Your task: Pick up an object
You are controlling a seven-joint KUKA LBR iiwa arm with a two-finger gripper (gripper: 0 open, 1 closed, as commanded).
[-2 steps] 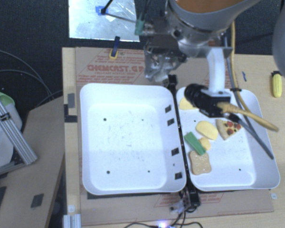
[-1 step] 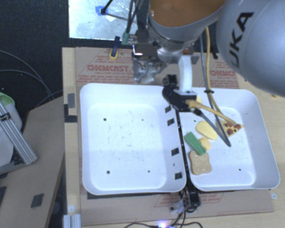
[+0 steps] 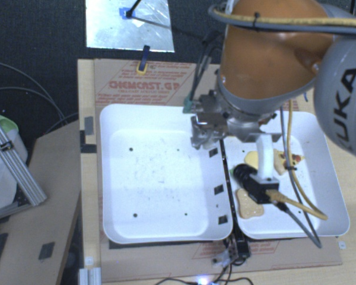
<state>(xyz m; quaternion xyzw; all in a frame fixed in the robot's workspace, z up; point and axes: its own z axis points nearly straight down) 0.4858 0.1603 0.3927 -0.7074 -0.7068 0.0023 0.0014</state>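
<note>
Hovering over the shared rim of the two white bins, gripper [image 3: 203, 134]; wide or narrow, cannot tell. Flat tan piece [image 3: 249, 206] lies in the 3 o'clock bin [image 3: 327, 180], at 5 o'clock from gripper, apart.

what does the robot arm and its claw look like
The arm is a bulky rounded grey casing with a wide orange band above the wrist and dark KUKA lettering, partly cut off, on the grey. A yellow cable loops across the orange. The claw is small dull metal with dark wires running to it.
</note>
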